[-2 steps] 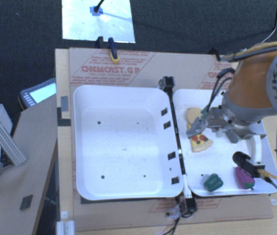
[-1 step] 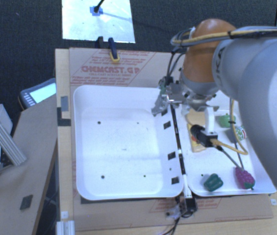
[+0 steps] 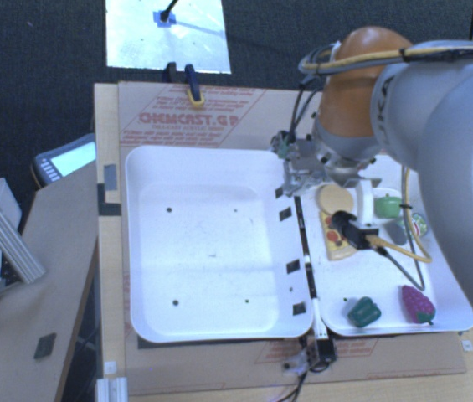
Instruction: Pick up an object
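Toy pizza slice (image 3: 333, 201) lies flat in the right bin (image 3: 387, 328), close to that bin's left wall. The gripper (image 3: 299, 178) hangs over that same left wall, toward the bin's back end, just beside the slice. I cannot tell if the jaws are apart or closed, because the wrist hides them.

To pick well, I think the arm should slide a little way into the bin, so the jaws sit right over the slice. The slice is thin, so the jaws must go low and pinch its edges.

A green toy pepper (image 3: 363, 311) and a purple toy berry (image 3: 418, 303) sit near the bin's front wall, well apart from the slice. They look rounder and may be easier to grab.
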You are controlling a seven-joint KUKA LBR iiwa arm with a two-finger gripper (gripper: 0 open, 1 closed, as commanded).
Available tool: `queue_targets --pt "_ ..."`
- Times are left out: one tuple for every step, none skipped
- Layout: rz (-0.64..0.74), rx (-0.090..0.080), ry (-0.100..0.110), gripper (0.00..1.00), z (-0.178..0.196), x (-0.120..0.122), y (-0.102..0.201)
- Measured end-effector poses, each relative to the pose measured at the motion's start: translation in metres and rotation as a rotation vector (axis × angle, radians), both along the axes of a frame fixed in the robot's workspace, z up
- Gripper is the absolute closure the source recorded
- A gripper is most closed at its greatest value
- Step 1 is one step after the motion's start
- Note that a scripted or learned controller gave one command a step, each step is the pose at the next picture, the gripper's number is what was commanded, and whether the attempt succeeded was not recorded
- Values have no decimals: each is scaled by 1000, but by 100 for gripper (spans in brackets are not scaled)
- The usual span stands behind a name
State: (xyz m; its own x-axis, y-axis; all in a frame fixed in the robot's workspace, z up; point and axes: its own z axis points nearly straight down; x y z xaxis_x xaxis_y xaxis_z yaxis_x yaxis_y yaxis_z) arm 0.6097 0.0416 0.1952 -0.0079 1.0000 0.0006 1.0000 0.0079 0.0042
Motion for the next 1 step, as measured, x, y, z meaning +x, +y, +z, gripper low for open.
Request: queue_targets --pt "-2 2 -9 100 128 -37 1"
